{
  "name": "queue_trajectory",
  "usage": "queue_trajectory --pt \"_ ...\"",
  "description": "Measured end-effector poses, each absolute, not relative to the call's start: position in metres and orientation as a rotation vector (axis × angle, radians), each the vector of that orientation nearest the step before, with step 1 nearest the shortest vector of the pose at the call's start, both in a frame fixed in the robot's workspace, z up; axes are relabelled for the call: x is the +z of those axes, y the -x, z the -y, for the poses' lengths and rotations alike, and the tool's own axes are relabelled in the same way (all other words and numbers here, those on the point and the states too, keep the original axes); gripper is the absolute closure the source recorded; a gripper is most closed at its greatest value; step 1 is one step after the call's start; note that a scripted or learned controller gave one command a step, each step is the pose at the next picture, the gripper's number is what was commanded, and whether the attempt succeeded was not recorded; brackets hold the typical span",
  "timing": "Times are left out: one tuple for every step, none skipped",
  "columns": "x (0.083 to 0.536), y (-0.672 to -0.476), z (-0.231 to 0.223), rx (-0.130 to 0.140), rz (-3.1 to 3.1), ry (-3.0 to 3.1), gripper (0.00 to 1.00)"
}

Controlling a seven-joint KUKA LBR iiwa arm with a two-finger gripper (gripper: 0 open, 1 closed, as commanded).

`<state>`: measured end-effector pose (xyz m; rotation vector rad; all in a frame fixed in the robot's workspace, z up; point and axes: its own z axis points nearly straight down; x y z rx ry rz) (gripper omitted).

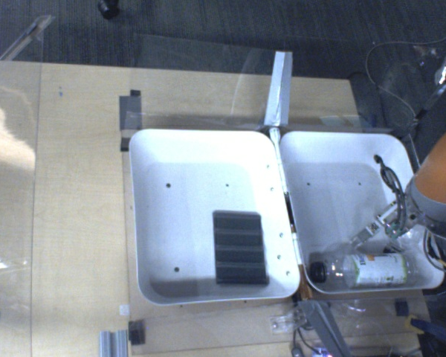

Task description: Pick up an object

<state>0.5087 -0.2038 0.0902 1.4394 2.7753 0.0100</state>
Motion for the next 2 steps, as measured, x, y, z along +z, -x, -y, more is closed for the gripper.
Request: queue_trajectory --pt "0.090 -0.533 0.109 0.015 -2.677 -1.614 0.00" --pt "0.089 -0.587 0.112 0.011 -2.456 -1.943 0.00"
